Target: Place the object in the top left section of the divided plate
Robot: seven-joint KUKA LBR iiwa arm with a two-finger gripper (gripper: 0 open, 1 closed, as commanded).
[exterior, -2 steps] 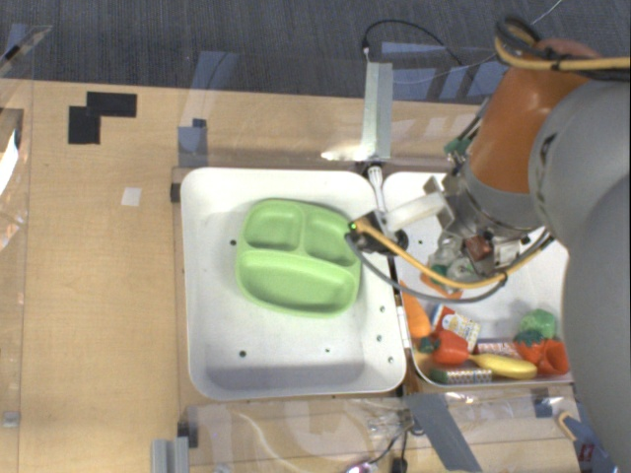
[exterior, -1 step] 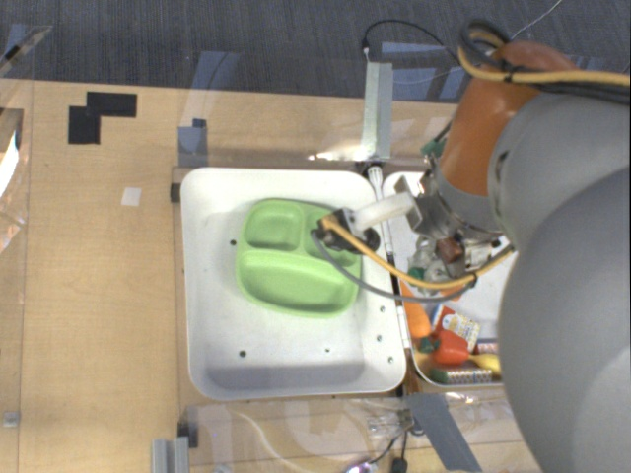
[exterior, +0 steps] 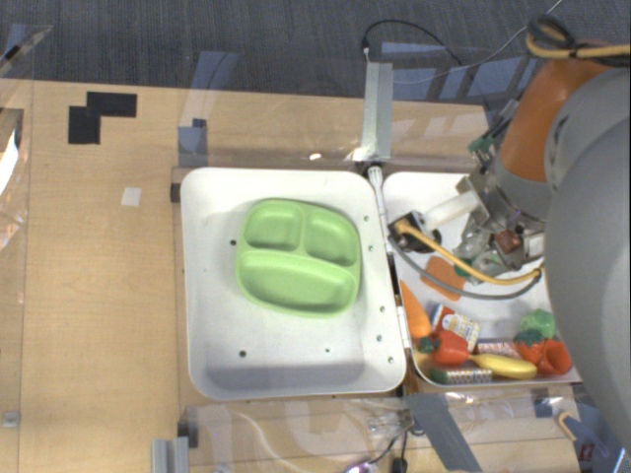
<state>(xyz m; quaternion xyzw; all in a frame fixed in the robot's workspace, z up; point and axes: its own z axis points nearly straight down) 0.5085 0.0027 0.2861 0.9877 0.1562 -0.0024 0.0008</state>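
A green divided plate (exterior: 297,257) lies in the left white bin (exterior: 212,343). It has two small sections on its far side and one long section on its near side, and all three are bare. My gripper (exterior: 485,244) hangs low over the far part of the right bin (exterior: 414,190), well to the right of the plate. Just in front of it lies a flat orange piece (exterior: 445,277). A yellow hose (exterior: 441,250) crosses below the wrist and hides part of the gripper.
Toy foods crowd the near end of the right bin: a carrot (exterior: 416,314), a red pepper (exterior: 449,348), a banana (exterior: 504,366), a green vegetable (exterior: 537,323) and a small carton (exterior: 461,326). A metal post (exterior: 378,106) stands behind the wall between the bins.
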